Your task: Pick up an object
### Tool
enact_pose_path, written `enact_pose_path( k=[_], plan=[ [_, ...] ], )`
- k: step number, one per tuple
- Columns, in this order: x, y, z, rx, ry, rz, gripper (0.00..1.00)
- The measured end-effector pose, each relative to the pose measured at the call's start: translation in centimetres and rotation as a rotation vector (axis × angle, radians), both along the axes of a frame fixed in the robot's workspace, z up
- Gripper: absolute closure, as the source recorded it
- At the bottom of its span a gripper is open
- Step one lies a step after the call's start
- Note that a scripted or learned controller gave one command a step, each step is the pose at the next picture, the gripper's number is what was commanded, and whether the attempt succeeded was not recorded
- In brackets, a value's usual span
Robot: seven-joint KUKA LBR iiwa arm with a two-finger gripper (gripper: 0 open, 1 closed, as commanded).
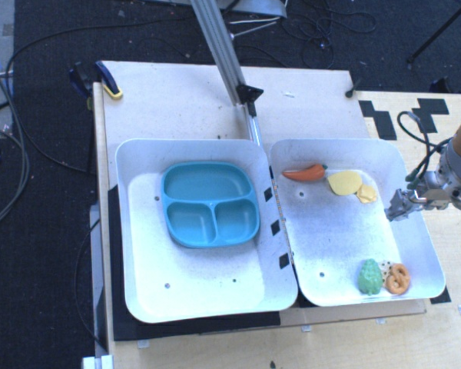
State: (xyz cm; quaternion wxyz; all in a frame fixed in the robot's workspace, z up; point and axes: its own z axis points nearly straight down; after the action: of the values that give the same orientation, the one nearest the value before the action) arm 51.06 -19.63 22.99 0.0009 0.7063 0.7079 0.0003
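Two bins (138, 206) — gripper (399, 204) at right rim

No legible text, label, brand, number or sign is showing anywhere on the bench (307, 91), the two white bins (138, 229) or the items lying in them. Black square-patterned markings (403, 114) are sitting on the bench top near the far right corner, and smaller black marks (276, 225) are running along the seam between the bins, but none of these is reading as letters or digits.
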Motion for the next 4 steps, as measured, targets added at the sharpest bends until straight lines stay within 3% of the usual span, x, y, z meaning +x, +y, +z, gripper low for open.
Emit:
enact_pose_path(
  k=[4],
  plan=[
    [3.1, 20.7, 1.0, 0.003, 0.001, 0.007, 1.0]
  ],
)
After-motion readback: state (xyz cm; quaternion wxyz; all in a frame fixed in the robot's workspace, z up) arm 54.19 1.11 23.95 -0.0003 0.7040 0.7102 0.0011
